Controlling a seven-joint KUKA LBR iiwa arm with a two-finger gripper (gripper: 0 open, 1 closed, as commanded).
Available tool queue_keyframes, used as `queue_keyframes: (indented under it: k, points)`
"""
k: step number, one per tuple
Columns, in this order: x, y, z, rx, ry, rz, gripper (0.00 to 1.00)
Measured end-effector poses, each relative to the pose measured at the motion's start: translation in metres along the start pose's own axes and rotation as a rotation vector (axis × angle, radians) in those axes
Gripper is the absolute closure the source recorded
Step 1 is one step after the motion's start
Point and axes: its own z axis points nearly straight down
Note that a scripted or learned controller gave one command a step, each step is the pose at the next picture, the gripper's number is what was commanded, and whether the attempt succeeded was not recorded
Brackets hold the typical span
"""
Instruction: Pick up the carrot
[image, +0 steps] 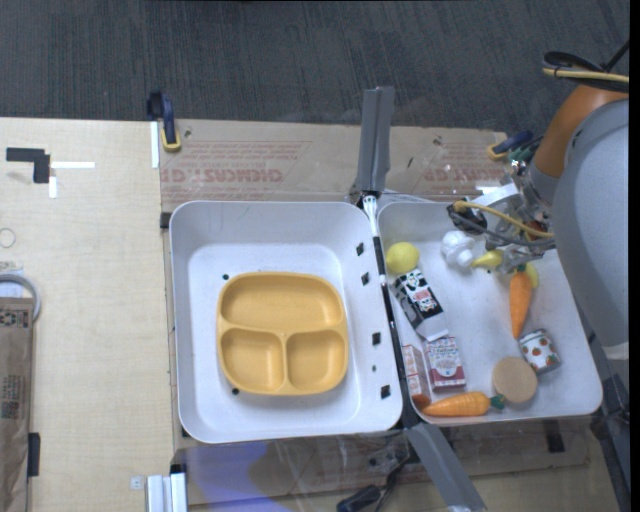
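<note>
Two carrots lie in the right bin (575, 310). One carrot (519, 303) points toward the near side, its top close under the gripper. The other carrot (458, 404) lies flat along the bin's front wall, green stub to the right. My gripper (503, 238) hangs over the far right part of that bin, wrapped in yellow cables, just above and beyond the first carrot's top. I see nothing held in it.
The right bin also holds a lemon (402, 257), a white lump (458, 248), a small yellow piece (487, 261), a black-and-white carton (418, 300), red cartons (445, 362), a tan disc (514, 380) and a small can (538, 351). A yellow divided plate (283, 332) sits in the left bin (190, 300).
</note>
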Motion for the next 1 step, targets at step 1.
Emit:
queue_keyframes:
  k: [1]
  points:
    - [0.0011, 0.0143, -0.0047, 0.003, 0.009, -0.137, 1.00]
